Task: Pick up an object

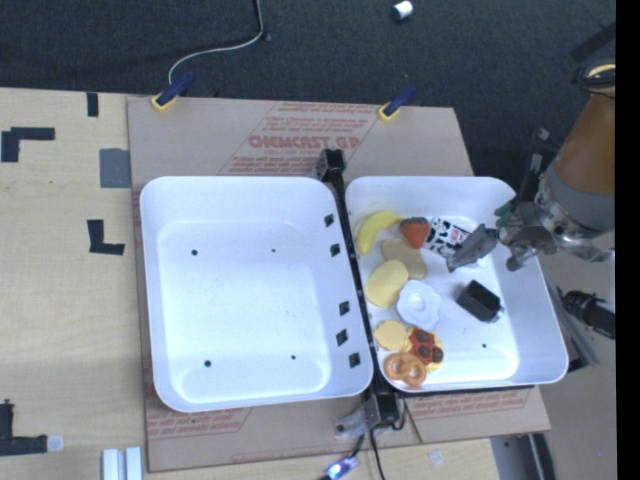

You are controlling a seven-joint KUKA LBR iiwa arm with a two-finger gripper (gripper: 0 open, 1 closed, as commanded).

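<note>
Cardboard-topped bench [300, 138], right bin [520, 353] holding toy food [400, 278], gripper [495, 246] spread, holding nothing

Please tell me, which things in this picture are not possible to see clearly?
- Gripper, camera view: blurred; whether it holds anything cannot be told.
- Black-and-white item in the right bin: partly covered by the gripper, too small to identify.
- Arm: cut off by the right edge.
</note>
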